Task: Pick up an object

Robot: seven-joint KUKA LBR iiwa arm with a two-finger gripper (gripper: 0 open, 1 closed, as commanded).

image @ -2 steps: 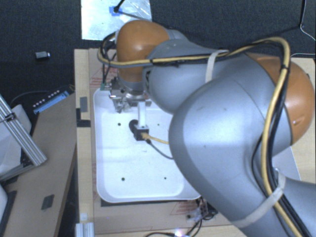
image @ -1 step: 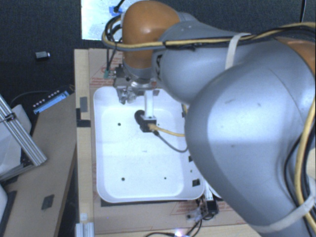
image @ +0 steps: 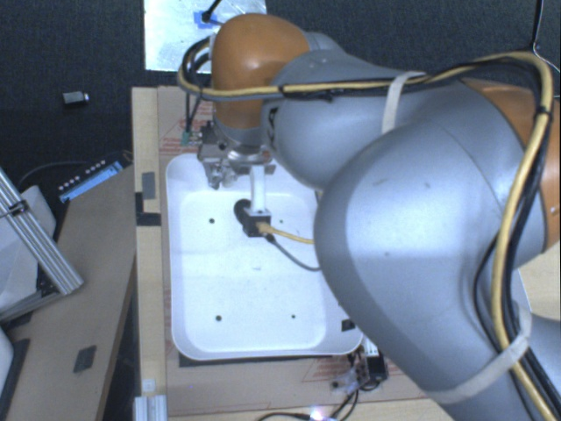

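My gripper [image: 219, 175] hangs low over the far left corner of the left white bin [image: 195, 327], close to its back wall. It sits under the orange wrist band [image: 250, 55]. The part of the bin floor that I can see is plain white with three small dark dots [image: 211, 221]. The big grey arm [image: 412, 235] reaches in from the right and hides the bin's right side and everything beyond it.
A silvery sheet [image: 202, 20] lies behind the bins. Aluminium rails [image: 35, 244] and a blue-and-black strip [image: 88, 178] lie on the bench to the left. A small dark block [image: 76, 98] rests on the black surface at far left. Loose wires [image: 359, 375] sit at the bin's near right corner.
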